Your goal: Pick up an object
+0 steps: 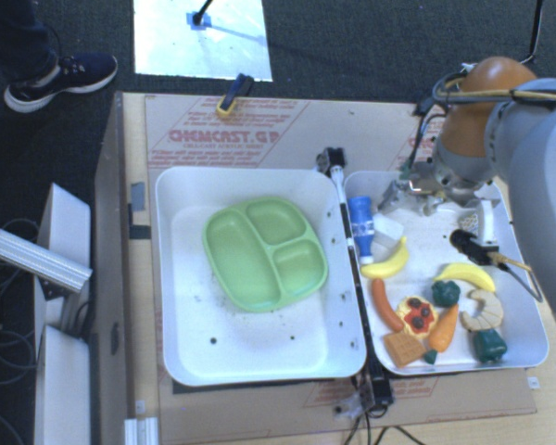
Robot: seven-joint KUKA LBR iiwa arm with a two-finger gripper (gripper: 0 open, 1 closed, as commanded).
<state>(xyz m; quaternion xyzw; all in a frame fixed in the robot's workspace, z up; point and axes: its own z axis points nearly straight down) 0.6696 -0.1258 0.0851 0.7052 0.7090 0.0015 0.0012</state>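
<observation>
Fingers point(396, 193) on the gripper point(410, 196) blur into the metal around them, so I cannot tell whether they are spread or closed, and I see nothing between them. As my landmark I take the right bin point(528, 336): the grey arm point(528, 137) reaches in over its far right corner, and the gripper hangs low over its far end. Touching the right bin's left wall is the left bin point(185, 341), which holds a green divided plate point(264, 251). Everything to pick lies inside the right bin: a blue and white tube point(360, 222) along its left wall, a white box point(386, 230) just beside that, a yellow banana point(386, 262) next towards me, and a second banana point(465, 274) near the middle. In the near half sit an orange sausage point(385, 304), a carrot point(445, 327), a pizza slice point(417, 313), a cracker point(403, 348), a broccoli piece point(445, 293) and a green pepper point(488, 346).
</observation>
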